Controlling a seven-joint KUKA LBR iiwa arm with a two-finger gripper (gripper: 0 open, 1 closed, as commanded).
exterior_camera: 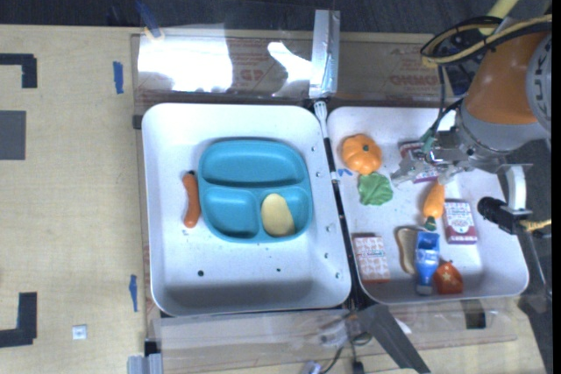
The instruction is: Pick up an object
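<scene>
Arm: reaching in from the right over the right bin [504, 276], orange band above the wrist.
Gripper [419, 164]: low over the bin's upper middle, between pumpkin and carrot; grip state impossible to tell, nothing seen between the fingers.
Nearby: orange pumpkin [361, 153] to the left, green leafy piece [375, 189] below it, orange carrot [433, 201] just beside the fingers.
Further down: red-and-white packet [459, 220], blue bottle [427, 252], red tomato [449, 278], small box [371, 257].
Left bin [166, 188]: blue divided tray [254, 188] with a yellow lemon [277, 214]; orange sausage [190, 200] beside it.
</scene>
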